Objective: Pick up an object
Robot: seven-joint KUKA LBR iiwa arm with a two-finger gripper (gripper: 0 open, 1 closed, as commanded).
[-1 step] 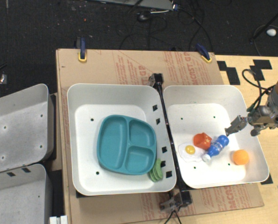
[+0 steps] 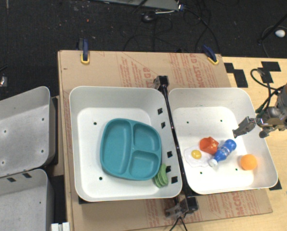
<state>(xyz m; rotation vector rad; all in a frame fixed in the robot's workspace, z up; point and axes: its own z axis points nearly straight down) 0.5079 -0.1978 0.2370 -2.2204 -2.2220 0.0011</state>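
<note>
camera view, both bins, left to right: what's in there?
teal divided plate → green item at the plate's corner → fried-egg toy → red object → blue bottle → orange ball. Gripper sits above the right bin's far right side.

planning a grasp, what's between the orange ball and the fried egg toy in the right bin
In the camera view, a blue bottle lies between the orange ball and the fried egg toy.
</note>
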